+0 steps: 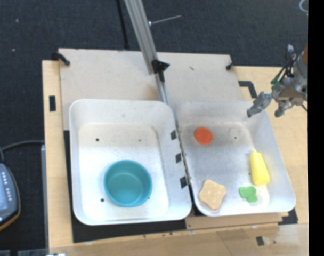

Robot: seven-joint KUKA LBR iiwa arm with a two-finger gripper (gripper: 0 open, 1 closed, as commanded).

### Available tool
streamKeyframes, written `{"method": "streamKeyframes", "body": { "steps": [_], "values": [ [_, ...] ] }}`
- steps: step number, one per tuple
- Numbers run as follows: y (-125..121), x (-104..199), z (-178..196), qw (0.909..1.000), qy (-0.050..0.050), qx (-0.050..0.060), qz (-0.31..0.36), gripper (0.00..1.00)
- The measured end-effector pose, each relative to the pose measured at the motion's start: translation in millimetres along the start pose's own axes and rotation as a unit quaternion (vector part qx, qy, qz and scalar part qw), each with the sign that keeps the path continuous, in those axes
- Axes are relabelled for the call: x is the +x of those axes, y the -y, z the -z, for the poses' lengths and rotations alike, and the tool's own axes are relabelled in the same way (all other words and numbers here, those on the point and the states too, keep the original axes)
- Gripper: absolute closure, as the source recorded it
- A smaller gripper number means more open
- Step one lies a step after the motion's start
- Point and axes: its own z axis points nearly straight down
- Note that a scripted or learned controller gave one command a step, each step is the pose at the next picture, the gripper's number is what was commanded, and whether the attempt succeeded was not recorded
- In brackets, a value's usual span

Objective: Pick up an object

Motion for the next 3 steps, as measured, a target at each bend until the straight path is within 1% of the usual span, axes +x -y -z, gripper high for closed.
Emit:
{"method": "streamKeyframes", "body": {
  "steps": [1,2,3],
  "values": [
    [0,0,0,1.0000,0.000,0.000,0.000,0.00],
    [0,-6,-62,1.0000,0.000,0.003,-0.002,0.00],
    [-8,-7,-119,1.0000,0.000,0.003,-0.001,0.00]
  ]
}}
